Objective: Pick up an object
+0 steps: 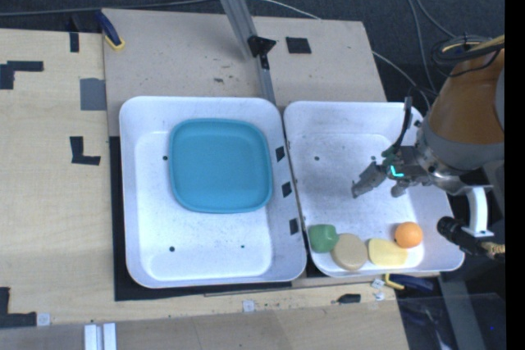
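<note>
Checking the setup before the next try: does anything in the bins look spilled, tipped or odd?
Nothing stands out. The blue plate lies flat in the left bin. In the right bin, the green, tan, yellow and orange objects crowd its near edge; the gripper hovers above.

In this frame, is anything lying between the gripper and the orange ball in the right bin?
No. In the camera view, bare white bin floor separates the gripper from the orange ball. The yellow item sits beside the ball, nearer the bin's front edge.

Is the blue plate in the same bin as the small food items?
No, the blue plate lies in the left bin, while the orange ball and its neighbours sit in the right bin.
</note>
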`<state>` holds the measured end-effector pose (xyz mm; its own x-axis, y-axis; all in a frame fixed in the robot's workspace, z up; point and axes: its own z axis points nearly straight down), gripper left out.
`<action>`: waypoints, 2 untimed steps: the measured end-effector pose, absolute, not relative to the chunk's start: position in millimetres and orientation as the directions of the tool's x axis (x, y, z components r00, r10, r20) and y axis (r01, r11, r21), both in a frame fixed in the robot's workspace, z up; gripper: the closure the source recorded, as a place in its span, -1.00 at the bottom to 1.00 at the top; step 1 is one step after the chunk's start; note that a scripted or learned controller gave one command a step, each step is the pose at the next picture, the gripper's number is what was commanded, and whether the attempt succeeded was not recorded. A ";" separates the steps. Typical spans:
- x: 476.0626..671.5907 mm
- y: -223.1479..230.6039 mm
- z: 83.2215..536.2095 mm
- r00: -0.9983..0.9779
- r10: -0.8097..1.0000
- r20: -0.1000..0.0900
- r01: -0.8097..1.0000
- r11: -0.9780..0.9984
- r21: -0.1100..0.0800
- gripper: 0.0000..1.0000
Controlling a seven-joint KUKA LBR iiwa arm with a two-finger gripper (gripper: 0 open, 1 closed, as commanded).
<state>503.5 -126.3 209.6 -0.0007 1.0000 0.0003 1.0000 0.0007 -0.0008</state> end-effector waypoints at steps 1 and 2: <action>503.5 -126.3 209.5 -0.001 1.000 0.000 1.000 0.001 -0.001 -1.00; 498.2 -117.1 158.6 -0.001 1.000 0.001 1.000 0.001 -0.003 -1.00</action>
<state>498.2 -117.1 158.6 -0.0008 1.0000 0.0005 1.0000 0.0008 -0.0026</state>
